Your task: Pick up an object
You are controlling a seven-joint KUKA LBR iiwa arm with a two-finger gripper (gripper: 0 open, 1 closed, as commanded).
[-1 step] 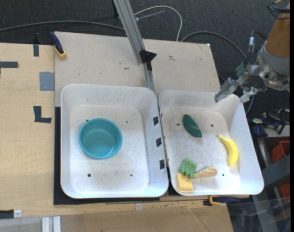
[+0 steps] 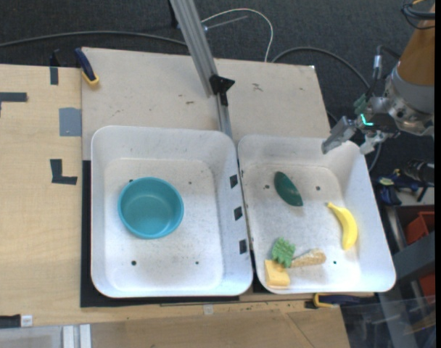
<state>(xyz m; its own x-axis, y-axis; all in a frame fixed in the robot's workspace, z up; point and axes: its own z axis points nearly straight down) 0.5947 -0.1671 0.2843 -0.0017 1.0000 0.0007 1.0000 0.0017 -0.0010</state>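
Objects for picking lie loose in the right bin (image 2: 365, 187), likely scattered so any one can be taken: a dark green piece (image 2: 287, 188) near the middle, a banana (image 2: 344, 225) toward the right wall, and a green leafy toy (image 2: 283, 251), a tan stick (image 2: 308, 259) and a yellow block (image 2: 276, 275) at the near edge. A teal bowl (image 2: 151, 207) sits in the left bin (image 2: 104, 151). The gripper (image 2: 349, 138) hangs over the right bin's far right corner, jaws spread apart with nothing between them. The dark green piece lies nearest, below and to the left of the jaws, well apart.

Counter and fixtures around the bins

A grey metal pole (image 2: 199, 38) slants across the pale counter (image 2: 32, 122); black cables (image 2: 242, 17) loop behind; a yellow-handled clamp (image 2: 86, 67) lies at the board's corner.
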